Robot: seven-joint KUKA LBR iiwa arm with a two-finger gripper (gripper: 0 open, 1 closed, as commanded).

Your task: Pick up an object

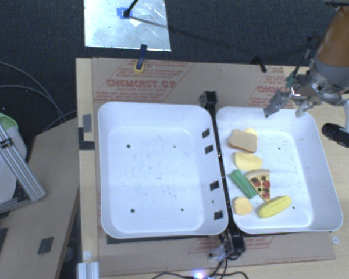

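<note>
Hovered open-jawed gripper (289, 107) over right bin's (323, 156) far edge, bread slice (242, 140) lying nearer and leftward

I see even, fairly bright overhead light; both white bins (163, 173) look slightly washed out. A foil sheet (127, 16) glares. Shadows are soft and short. The whole feed is mildly grainy and soft.

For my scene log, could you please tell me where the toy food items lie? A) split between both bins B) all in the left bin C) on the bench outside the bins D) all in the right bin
D: the bread slice, pizza slice and corn cob all lie in the right bin.
</note>
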